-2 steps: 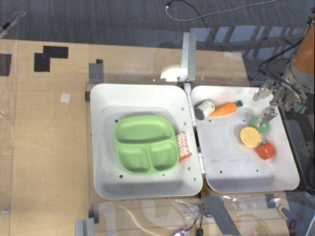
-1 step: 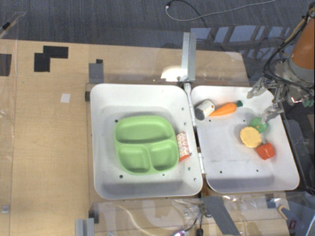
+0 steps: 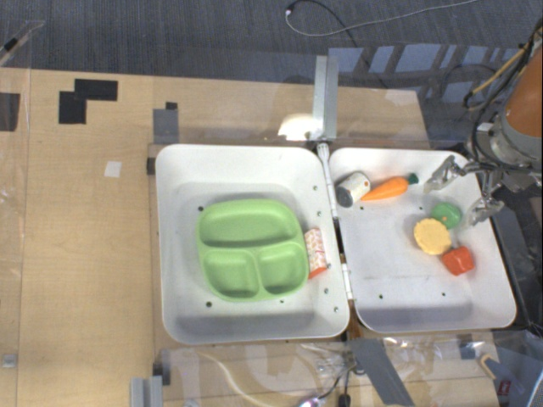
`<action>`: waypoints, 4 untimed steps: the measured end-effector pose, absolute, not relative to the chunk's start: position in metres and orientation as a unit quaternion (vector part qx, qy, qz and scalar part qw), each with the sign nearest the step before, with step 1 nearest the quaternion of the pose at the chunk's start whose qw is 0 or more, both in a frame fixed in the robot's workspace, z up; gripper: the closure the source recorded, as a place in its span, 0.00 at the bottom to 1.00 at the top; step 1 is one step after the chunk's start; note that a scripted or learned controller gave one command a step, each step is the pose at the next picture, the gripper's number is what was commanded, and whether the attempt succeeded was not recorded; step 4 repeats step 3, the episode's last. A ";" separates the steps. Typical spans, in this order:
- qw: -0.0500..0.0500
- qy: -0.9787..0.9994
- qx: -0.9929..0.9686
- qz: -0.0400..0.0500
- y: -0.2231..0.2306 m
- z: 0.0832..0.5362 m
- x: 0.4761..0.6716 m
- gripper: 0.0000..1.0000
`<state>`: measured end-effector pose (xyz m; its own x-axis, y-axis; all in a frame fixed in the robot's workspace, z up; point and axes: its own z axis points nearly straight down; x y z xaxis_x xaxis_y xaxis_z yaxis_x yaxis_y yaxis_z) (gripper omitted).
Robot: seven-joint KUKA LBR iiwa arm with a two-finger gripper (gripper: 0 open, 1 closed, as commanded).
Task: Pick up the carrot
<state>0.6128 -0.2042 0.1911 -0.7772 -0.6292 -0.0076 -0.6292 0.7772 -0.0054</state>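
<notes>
Roughly, by label:

Carrot's place: the carrot (image 3: 386, 189) lies in the right bin (image 3: 407, 299), near its far rim, orange body pointing left, green stub end to the right.
Neighbours: a small grey-and-white can (image 3: 351, 187) lies on its side just beside the carrot's left tip — touching or nearly so, I cannot tell which. A green ball-like thing (image 3: 447, 214), a yellow round piece (image 3: 433, 236) and a red piece (image 3: 458, 260) sit apart from it, toward the bin's right side.
Left bin: a green divided plate (image 3: 251, 247) with a small striped packet (image 3: 315, 250) at its right edge — not part of this job.
Gripper: the gripper (image 3: 465, 186) hangs over the right bin's right side, near the carrot's green end; the jaws look spread, with nothing between them.
Likely handling: probably a plastic toy — light, stiff, smooth-skinned, so apt to roll or slip out of a pinch.
Where to take hold: across the thick middle of the body, jaws closing on its long sides; the tapered tip would squirt out, and the can crowds that end.
Risk: a nudge could push it against the can.
</notes>
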 end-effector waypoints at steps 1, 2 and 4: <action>0.005 0.870 -0.493 -0.002 -0.204 0.186 0.639 0.00; 0.004 0.776 -0.631 -0.001 -0.204 0.142 0.646 0.00; 0.005 0.744 -0.668 -0.004 -0.204 0.244 0.671 0.00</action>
